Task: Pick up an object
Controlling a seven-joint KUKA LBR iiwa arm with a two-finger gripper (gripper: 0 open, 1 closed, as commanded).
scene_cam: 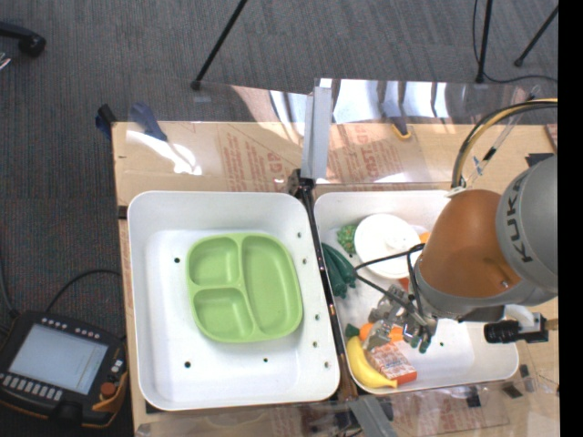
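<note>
The right bin (496, 358) holds a jumble of small items. A yellow banana (363, 363) lies along its front left corner, with a red and white packet (395, 363) just right of it. A small orange piece (366, 331) sits above the banana. My gripper (399, 324) hangs low over this group, directly above the packet and the orange piece, under the orange-banded wrist (469, 253). Nothing can be seen held in it. A white round dish (384, 241) lies at the bin's back.
A dark green object (339, 269) lies against the right bin's left wall, with a leafy green piece (346, 237) behind it. The left bin (155, 244) carries a light green divided plate (244, 287). A teach pendant (55, 362) lies on the floor at left.
</note>
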